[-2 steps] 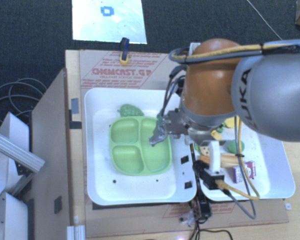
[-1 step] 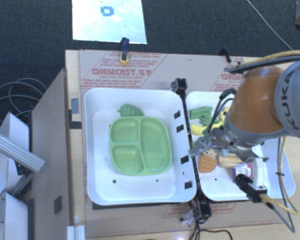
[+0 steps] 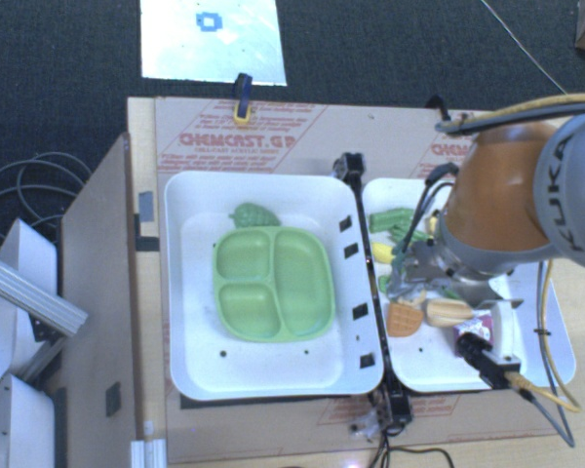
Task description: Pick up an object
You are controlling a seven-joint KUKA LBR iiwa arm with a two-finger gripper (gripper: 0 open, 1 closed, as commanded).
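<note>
The gripper [image 3: 402, 283] is hung over the right bin's [image 3: 556, 349] left edge, jaw state untellable, and is best lowered squarely onto one toy [image 3: 403, 318].

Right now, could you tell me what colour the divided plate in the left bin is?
Light green, seen in the camera view: divided plate.

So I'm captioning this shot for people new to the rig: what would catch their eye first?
First the bulky arm with its orange band, reaching from the right over the right bin. Next the green divided tray lying flat in the middle of the left bin, a green leaf-like piece touching its far edge. Small toy foods cluster under the arm, among them an orange piece.
</note>
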